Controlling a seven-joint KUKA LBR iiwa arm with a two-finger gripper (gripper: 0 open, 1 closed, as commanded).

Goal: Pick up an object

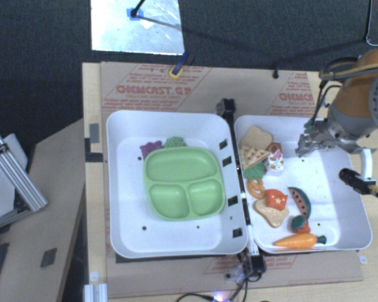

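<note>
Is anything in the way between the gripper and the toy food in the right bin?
Nothing visible. The gripper hangs over the right bin, with bare white floor between it and the nearest pieces: the sandwich to its left and the watermelon slice below. The food crowds together, so neighbours may interfere.

Tool [304, 146] low; arm bent leftward

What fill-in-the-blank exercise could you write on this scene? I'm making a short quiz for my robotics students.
1. The green divided tray lies in the ____ bin.
2. The tray has ____ compartments.
3. The toy carrot lies in the right bin, near its ____ edge.
4. The gripper hovers over the ____ bin.

Missing words: left; three; front; right
</note>
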